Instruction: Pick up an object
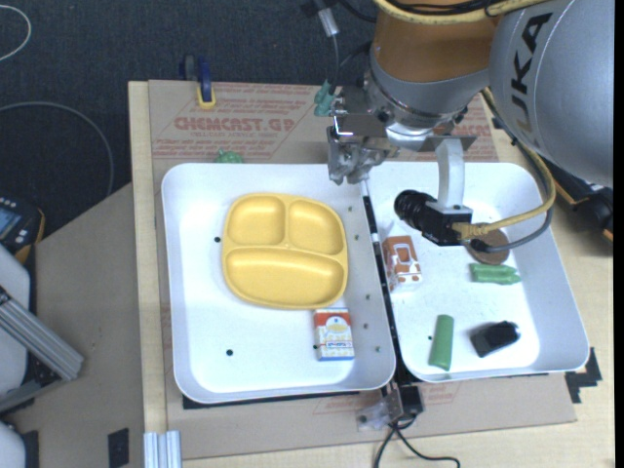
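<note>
no object sits between the fingers of the gripper (351, 169), which seem together, poised over the bins' divide. just right, a small orange-white box (401, 261); left, a yellow plastic divided plate (285, 250); farthest, a green cylinder (443, 341).

A: What lies in the left bin (185, 261)?

B: A divided tray (285, 250) at centre; a small carton (334, 334) just before it, toward the right.

A: And the right bin (546, 291)?

B: A packet (402, 261) near the dividing edge (left side); a cylinder (443, 341) and a block (494, 337) at front, side by side.
</note>
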